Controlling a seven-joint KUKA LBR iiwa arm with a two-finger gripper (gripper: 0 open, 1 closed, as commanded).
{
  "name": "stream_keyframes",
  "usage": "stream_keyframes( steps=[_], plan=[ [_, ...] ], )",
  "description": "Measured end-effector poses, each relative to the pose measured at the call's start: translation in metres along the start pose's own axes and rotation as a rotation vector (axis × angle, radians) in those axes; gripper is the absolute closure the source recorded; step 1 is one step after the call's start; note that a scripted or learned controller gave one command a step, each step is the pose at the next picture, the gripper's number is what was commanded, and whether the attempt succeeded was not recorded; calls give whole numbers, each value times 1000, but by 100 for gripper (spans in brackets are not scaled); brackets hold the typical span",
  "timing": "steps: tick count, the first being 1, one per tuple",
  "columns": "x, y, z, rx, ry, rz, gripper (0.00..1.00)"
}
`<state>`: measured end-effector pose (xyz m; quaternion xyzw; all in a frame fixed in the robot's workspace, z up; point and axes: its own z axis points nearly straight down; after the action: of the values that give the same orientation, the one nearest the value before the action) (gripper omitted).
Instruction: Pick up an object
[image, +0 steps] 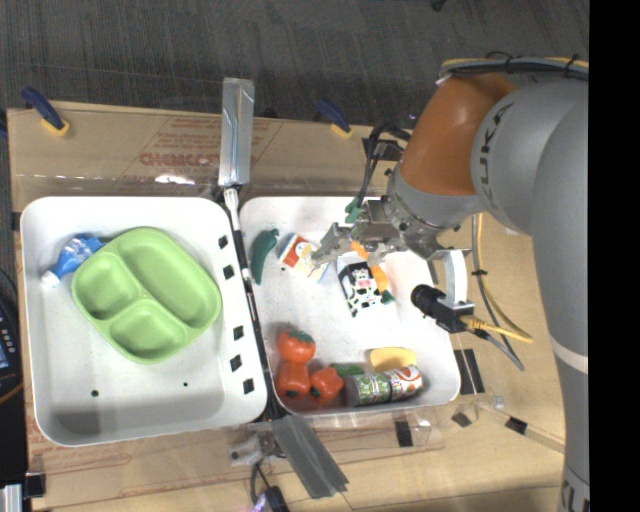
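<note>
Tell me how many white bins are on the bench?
2. The left bin holds a green divided plate; the right bin holds small toys, under the gripper.

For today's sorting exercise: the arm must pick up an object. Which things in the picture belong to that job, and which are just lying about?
Belonging to the job:
gripper
cow-patterned toy under it
small white and orange carton
dark green pepper
orange toys
can
yellow piece
right bin

Lying about:
green divided plate
blue item
left bin
</note>
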<state>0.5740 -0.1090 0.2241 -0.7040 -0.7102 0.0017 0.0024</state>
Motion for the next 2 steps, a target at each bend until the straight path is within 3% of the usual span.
stream_keyframes(
  steps=[1, 2],
  plan=[
    [-67, -7, 108, -36, -10, 26, 0],
    [-68, -6, 96, -39, -14, 22, 100]
  ],
)
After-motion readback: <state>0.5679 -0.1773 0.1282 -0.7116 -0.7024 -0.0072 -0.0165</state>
